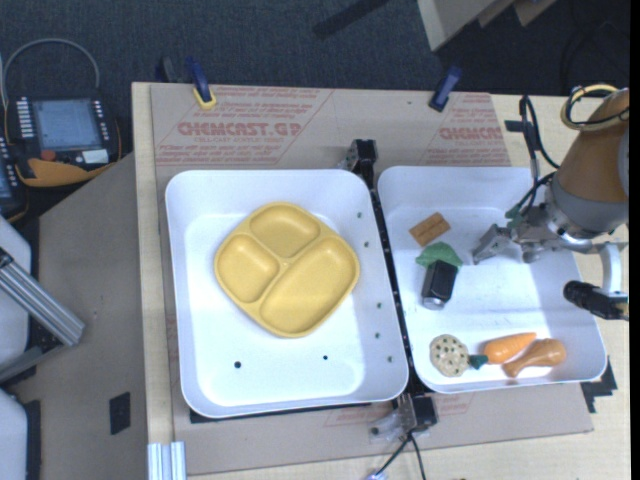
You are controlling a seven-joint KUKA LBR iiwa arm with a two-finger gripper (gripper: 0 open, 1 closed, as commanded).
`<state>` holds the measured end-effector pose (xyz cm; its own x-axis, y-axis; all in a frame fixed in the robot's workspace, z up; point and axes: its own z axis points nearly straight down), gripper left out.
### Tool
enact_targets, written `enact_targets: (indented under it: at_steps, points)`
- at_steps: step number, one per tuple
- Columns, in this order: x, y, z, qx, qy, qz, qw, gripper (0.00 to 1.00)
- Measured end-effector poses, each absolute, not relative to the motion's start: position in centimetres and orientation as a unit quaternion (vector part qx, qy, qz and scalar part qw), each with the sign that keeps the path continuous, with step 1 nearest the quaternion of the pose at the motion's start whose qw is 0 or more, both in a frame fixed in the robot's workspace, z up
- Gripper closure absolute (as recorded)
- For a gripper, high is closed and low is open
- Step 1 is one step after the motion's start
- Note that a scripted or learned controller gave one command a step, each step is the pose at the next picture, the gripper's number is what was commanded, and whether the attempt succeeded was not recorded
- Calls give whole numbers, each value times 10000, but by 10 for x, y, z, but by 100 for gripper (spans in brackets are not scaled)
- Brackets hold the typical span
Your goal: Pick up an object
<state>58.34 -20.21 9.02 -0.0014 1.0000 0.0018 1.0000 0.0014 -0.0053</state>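
The right bin holds several small objects. A brown block lies near its far left, with a green piece and a black object just below it. Along the front edge lie a speckled cookie, an orange carrot and a tan piece. My gripper hangs over the bin's middle, right of the green piece and apart from it. It is open with nothing between its fingers. The arm comes in from the right.
The left bin carries a yellow divided plate in its middle. A black divider with clamps runs between the bins. Cables and a black fitting lie at the right bin's right rim.
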Motion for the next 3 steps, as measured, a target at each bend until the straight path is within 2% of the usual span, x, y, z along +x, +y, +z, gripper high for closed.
enact_targets:
  at_steps: [1, 2, 3]
  points:
    - [583, -202, 84, -7068, -7074, 9, 18, 0]
    - [584, -202, 96, -7066, -7077, 2, 1, 100]
    - [587, -204, 155, -7067, -7075, -14, -39, 100]
